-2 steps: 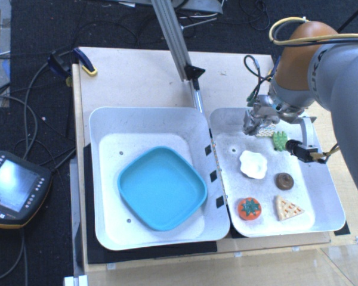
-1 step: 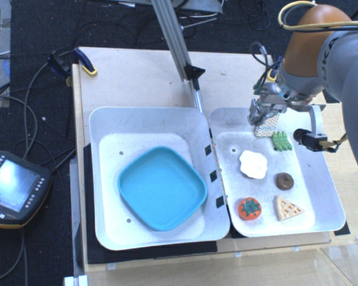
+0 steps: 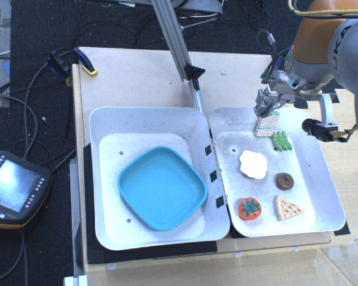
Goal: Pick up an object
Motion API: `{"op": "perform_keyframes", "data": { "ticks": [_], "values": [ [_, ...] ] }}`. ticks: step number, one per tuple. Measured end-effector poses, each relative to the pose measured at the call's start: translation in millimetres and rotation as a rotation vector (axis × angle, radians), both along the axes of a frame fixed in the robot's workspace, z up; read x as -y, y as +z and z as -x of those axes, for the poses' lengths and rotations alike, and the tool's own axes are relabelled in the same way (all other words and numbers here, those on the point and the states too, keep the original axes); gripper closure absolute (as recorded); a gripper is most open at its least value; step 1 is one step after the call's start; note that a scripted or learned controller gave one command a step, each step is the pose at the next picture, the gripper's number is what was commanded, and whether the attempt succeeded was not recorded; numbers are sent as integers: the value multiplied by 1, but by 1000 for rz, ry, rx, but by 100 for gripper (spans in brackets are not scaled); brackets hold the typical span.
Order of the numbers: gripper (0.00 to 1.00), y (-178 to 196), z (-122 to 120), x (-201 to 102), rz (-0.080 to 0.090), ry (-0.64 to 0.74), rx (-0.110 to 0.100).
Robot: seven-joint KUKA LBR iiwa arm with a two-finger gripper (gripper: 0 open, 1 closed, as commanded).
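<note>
Hanging at the right bin's (image 3: 322, 177) twelve o'clock edge, the claw (image 3: 266, 107) is seen just above a speckled cracker (image 3: 267, 124), its opening impossible to tell, so a slip against the wall is risked.

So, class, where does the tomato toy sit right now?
The tomato toy lies in the right bin, near its front left corner, with the waffle-like wedge to its right and the white piece behind it.
</note>
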State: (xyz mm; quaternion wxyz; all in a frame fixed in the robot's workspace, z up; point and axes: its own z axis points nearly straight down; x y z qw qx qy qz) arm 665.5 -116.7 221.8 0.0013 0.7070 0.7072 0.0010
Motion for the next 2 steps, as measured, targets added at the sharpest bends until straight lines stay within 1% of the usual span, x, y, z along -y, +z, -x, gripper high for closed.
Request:
{"op": "perform_keyframes", "data": {
  "ticks": [1,2],
  "values": [
    [100,-2,15,-46,-1,4,-3],
    [100,-8,46,-92,-2,3,-4]
  ]
}}
